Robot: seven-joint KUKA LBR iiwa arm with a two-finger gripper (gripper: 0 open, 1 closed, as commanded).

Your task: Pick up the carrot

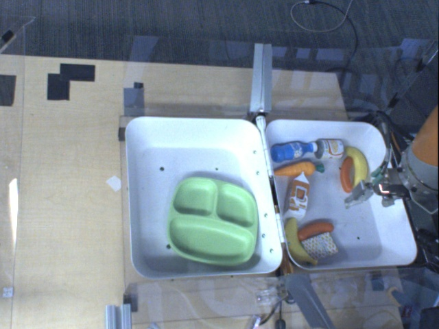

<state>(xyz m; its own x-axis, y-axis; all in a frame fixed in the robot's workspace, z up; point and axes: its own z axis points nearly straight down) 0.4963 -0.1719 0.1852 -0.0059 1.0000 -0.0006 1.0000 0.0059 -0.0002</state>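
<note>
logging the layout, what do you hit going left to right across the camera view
green tray → carrot → bottle → right-hand banana → claw

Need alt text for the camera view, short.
The end effector hangs at the right bin's right side, apart from the carrot, which lies near the divider below a blue bottle. The left bin holds a green tray.
</note>
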